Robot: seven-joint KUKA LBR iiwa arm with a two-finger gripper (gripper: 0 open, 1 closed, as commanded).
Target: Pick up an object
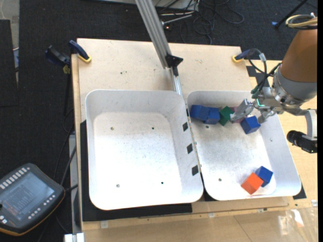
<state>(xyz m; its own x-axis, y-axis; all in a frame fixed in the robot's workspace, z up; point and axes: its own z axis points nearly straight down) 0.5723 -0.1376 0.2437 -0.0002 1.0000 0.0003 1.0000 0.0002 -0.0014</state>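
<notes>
Blocks in right bin [282, 150]: four blue [251, 125], one green [225, 114], one orange [252, 184], all matte cubes. Gripper [251, 114] possibly pinches one blue; grip unclear.

The arm [302, 59] enters at the upper right of the frame, its orange band above a grey wrist. The gripper [251, 116] reaches leftward at mid-right, angled downward, its fingers closed around a blue block [250, 125].
</notes>
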